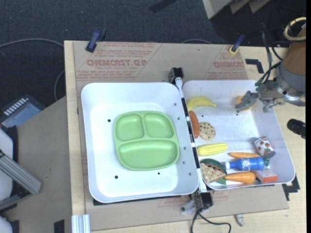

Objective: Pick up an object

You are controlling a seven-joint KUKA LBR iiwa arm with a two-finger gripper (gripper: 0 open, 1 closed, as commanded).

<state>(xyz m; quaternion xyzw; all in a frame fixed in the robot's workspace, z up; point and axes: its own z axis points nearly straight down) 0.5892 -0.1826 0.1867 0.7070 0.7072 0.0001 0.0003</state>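
Grey metal fingers of the gripper (253,101) stand spread apart over the far right part of the right-hand shallow white bin (286,152), with nothing between them; one fingertip points down toward the bin floor and just beside it lies a small orange object (242,101), too blurred to name. To do the pick well, I judge the arm should centre its fingers across one thing before descending and closing, and that orange piece is the closest candidate, touching or almost touching the near fingertip. A curved yellow plastic banana (201,102) lies a little further toward the bin divider, then a red toy sausage (194,123) and a round speckled cookie (206,129). Well apart, along the near edge, a yellow corn cob (212,149), orange carrots (241,177) and a blue bottle (245,165) crowd together. Beyond, the left bin holds a green divided plastic plate (146,141).
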